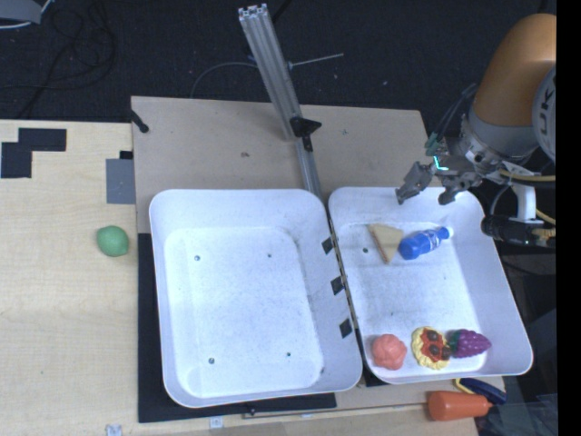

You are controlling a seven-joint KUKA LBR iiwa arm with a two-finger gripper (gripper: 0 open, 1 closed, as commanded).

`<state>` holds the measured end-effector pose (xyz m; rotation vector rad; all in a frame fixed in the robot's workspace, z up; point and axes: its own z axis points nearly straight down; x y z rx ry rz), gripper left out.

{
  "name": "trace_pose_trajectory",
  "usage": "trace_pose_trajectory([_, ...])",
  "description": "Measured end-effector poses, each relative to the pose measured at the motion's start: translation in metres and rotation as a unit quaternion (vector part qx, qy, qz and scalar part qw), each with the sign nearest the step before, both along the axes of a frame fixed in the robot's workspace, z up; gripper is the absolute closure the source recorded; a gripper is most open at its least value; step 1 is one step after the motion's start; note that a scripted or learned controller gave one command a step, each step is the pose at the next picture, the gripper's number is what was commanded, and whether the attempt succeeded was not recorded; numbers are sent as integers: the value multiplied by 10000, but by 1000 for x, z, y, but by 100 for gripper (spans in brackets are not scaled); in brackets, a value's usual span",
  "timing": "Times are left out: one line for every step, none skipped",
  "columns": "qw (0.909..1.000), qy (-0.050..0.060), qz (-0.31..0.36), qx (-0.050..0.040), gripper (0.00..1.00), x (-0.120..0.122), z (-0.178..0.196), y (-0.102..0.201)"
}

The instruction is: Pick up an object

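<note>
A pale wood tabletop (pixel 54 271) spreads well to the left of the tool, marked with black and grey patches (pixel 32 148). A tan board (pixel 227 143) lies on it — a slanted aluminium rail (pixel 277 80) rises from that board. Beyond, the dark floor (pixel 163 34) carries loose cables (pixel 82 25), dimly lit.

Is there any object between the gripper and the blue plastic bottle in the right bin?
Nothing visible. The open gripper is above the far rim of the right white bin; the blue plastic bottle lies just below, with bare floor between.
</note>
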<state>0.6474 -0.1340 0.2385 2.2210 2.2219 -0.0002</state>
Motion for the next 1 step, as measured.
trace_pose_trajectory([10000, 0, 0, 0, 0, 0, 0, 0])
